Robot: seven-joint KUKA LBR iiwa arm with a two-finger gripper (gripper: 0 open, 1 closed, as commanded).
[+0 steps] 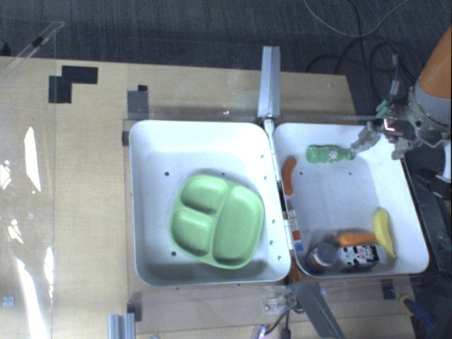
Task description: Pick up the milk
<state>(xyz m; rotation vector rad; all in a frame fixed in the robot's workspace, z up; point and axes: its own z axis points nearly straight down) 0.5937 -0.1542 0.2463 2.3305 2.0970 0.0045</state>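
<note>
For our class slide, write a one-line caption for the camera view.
Robot hand hovers by a green bottle in the right bin; a green divided plate fills the left bin.

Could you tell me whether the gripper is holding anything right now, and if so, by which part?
Nothing is held: the gripper hovers by the right bin's far edge, near the green bottle.

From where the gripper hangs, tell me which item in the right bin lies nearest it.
The green bottle, lying on its side near the right bin's far wall, just beside the gripper. The banana and the rest sit at the near wall.

green divided plate (217, 222), banana (383, 233), green bottle (328, 154)
</note>
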